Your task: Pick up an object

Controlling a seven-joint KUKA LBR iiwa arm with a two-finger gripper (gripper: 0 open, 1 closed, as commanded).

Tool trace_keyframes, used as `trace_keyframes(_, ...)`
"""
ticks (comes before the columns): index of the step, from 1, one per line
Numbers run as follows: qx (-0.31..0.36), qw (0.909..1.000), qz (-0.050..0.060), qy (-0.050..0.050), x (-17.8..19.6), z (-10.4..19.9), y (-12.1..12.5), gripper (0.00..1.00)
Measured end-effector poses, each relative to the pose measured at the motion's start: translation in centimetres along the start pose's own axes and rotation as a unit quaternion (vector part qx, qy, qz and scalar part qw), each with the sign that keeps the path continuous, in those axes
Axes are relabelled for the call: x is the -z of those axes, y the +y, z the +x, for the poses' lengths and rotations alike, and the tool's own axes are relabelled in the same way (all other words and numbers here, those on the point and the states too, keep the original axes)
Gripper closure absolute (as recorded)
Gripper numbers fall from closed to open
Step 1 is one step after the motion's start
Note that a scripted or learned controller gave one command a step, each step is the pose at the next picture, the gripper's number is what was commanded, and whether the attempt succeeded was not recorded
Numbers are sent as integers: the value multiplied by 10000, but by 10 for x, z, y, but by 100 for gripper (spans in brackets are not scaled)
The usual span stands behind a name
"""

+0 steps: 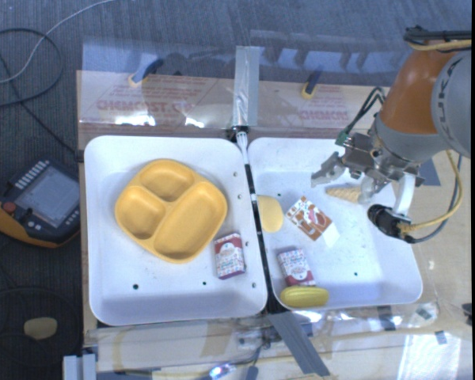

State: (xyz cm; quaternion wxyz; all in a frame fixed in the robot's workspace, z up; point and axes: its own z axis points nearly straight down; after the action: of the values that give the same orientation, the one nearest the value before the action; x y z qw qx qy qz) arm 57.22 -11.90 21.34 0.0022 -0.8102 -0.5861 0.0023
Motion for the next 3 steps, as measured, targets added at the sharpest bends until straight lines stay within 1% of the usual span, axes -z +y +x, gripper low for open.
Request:
trace_keyframes(1, 1, 10000, -3, 1, 0, 0, 0, 0)
trace_keyframes(2, 198, 9998, -9, 10, -107, -1, -10, 0)
trace_keyframes(3, 325, 9995, -17, -6, -87, -85, 1, 0)
